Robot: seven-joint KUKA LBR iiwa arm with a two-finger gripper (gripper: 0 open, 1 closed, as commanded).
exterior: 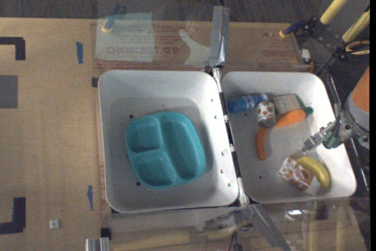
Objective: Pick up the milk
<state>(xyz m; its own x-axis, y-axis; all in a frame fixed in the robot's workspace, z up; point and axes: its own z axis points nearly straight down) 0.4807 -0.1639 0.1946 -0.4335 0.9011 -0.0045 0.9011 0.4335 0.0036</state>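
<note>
I see the milk carton point(295, 174) lying at about five o'clock in the right bin point(276, 194), touching a banana point(316, 169). My end effector point(315, 141) hangs at three o'clock, above the carton and apart from it; it is too blurred for me to tell how it stands. The arm point(359, 111) is cut off by the right edge.
</note>
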